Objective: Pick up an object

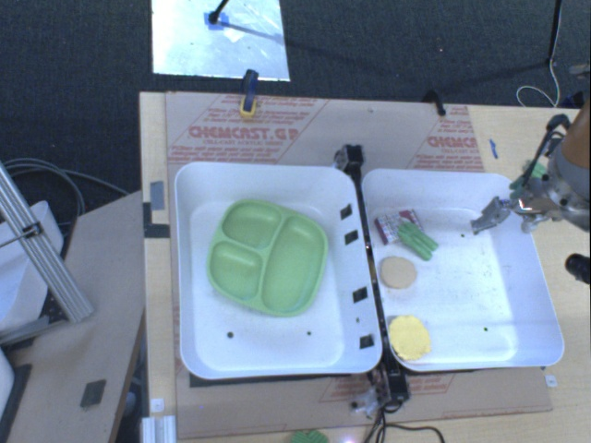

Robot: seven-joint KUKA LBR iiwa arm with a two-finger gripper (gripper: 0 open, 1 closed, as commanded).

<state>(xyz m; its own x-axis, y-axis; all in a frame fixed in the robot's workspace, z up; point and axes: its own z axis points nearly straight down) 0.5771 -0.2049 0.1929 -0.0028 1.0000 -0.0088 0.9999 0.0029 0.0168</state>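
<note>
Approach stage: nothing lifted yet, pincer above the right bin's upper right.

Left bin [199, 201] at centre-left carries a green plate [269, 257]; the right bin [526, 293] carries, along its left side, a green-and-pink packet [408, 233], a tan disc [399, 272] below it, and a yellow piece [409, 337] nearest the bottom; the pincer [489, 216] hangs at the frame's right, well apart from all three, whether released or clenched I cannot tell; the next move, I judge, calls for travelling left and descending on one piece; the bench [277, 127] is brown board with red lettering, over dark carpet [74, 63]; a shiny sheet [222, 26] lies upper left.
</note>
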